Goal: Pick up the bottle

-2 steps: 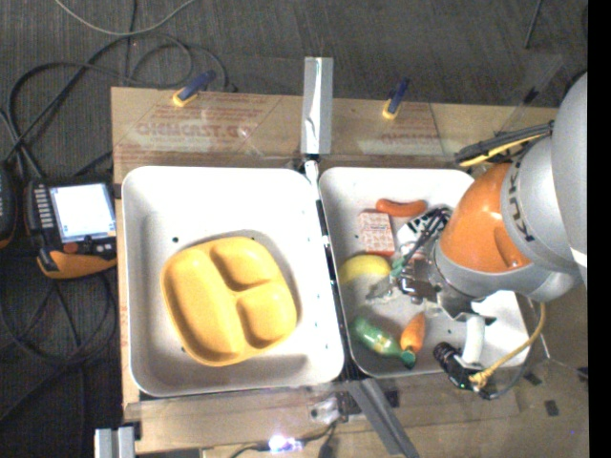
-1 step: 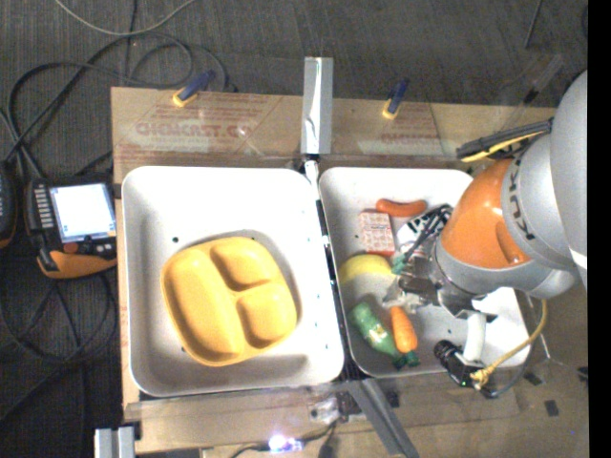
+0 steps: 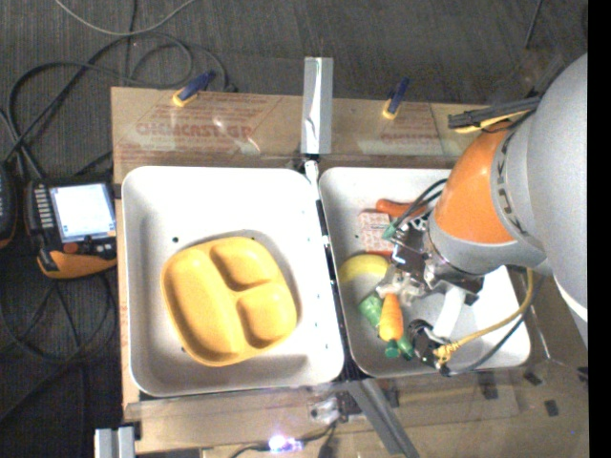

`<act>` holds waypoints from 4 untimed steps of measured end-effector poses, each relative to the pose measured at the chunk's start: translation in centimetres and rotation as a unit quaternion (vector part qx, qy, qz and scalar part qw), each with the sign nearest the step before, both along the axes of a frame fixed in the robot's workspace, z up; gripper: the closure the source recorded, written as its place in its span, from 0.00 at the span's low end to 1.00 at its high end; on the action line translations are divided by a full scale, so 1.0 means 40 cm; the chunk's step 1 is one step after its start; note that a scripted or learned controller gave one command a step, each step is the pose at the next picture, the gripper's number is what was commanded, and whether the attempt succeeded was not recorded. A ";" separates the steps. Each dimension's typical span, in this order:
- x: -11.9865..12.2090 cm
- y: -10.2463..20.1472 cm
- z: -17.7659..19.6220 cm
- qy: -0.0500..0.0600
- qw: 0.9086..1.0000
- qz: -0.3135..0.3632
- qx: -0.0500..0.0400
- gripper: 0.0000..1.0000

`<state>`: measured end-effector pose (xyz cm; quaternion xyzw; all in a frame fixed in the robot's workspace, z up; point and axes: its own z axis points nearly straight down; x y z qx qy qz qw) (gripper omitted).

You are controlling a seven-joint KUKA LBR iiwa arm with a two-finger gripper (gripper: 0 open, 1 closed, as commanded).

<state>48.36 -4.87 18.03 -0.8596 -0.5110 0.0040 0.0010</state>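
Observation:
The gripper (image 3: 409, 292) hangs low over the middle of the right bin (image 3: 496, 351), under the grey and orange wrist. Small things crowd beside it on its left: a yellow round piece (image 3: 361, 269), a green piece (image 3: 370, 308) and an orange elongated piece (image 3: 389, 317) with a green end (image 3: 396, 349). The gripper's tip is right next to the orange piece. I cannot tell which of these is the bottle. The arm hides much of the bin's centre and right side.
A red item (image 3: 393, 206) and a printed card (image 3: 374, 229) lie at the back of the right bin. A yellow three-compartment tray (image 3: 229, 299) sits in the left bin (image 3: 153, 208). A yellow cable (image 3: 487, 330) loops off the wrist.

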 end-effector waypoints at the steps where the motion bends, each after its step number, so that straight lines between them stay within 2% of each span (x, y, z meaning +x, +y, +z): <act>1: 0.000 -0.001 0.000 0.000 1.000 0.000 -0.001 0.00; 2: 0.007 -0.114 -0.229 -0.007 0.998 -0.062 0.002 0.00; 3: 0.073 -0.284 -0.044 0.000 0.999 0.041 0.000 0.00; 4: 0.024 -0.150 -0.220 -0.004 0.984 0.178 0.000 0.00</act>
